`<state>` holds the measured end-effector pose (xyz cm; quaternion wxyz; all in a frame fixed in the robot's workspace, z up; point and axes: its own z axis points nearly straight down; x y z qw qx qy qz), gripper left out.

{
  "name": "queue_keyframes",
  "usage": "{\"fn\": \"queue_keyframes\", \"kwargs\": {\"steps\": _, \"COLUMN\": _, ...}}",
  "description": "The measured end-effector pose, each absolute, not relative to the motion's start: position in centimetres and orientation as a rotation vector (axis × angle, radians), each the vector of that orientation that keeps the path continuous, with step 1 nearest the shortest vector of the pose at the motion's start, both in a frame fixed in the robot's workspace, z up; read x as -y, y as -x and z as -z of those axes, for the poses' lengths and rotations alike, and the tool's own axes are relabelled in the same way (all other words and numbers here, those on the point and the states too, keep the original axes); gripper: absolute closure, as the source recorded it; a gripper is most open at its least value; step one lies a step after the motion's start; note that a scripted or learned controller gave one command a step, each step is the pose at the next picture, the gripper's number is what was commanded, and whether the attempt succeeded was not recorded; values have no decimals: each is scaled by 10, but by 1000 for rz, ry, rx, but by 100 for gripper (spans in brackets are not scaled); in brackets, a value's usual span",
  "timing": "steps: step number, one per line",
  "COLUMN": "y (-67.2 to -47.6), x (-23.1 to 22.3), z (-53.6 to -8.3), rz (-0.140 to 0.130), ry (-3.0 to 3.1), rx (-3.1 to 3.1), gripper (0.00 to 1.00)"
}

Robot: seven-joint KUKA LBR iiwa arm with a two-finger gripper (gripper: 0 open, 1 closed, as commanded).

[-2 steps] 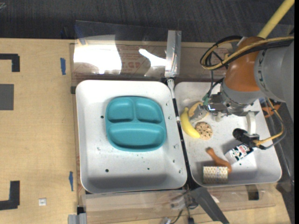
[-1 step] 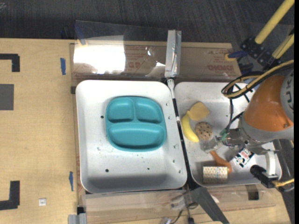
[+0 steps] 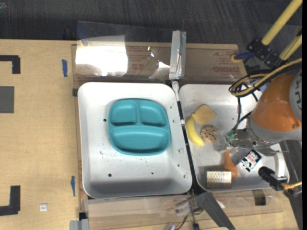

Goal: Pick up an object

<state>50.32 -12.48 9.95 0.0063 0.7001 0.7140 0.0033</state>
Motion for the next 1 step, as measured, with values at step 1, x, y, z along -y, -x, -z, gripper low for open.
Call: {"fn": "queue_keyframes", "kwargs": {"steps": 1, "y": -556, "x": 66, "z": -188, "rz": -11, "ry": -2214, "rx": -2223, "gripper": 100}}
